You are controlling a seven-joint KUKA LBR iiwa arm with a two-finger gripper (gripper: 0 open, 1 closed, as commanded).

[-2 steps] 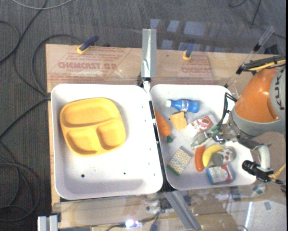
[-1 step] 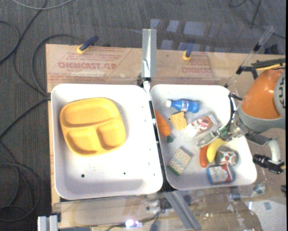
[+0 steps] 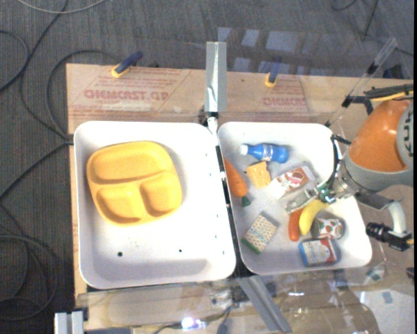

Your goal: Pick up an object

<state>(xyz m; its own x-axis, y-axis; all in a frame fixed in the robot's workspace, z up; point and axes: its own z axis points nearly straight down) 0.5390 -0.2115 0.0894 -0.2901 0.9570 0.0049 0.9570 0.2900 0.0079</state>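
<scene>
The right bin holds several small items: a blue bottle, a carrot, an orange block, a red and white packet, a yellow banana, a red piece, a red can, a blue tin and a checkered box. My gripper hangs low over the bin's right side, just above the banana's upper end and beside a silvery item. The wrist hides its tip. Nothing is visibly held.
The left bin carries a yellow divided tray in its upper left part. The arm's orange band overhangs the right bin's right rim. Yellow clamps sit on the board behind the bins.
</scene>
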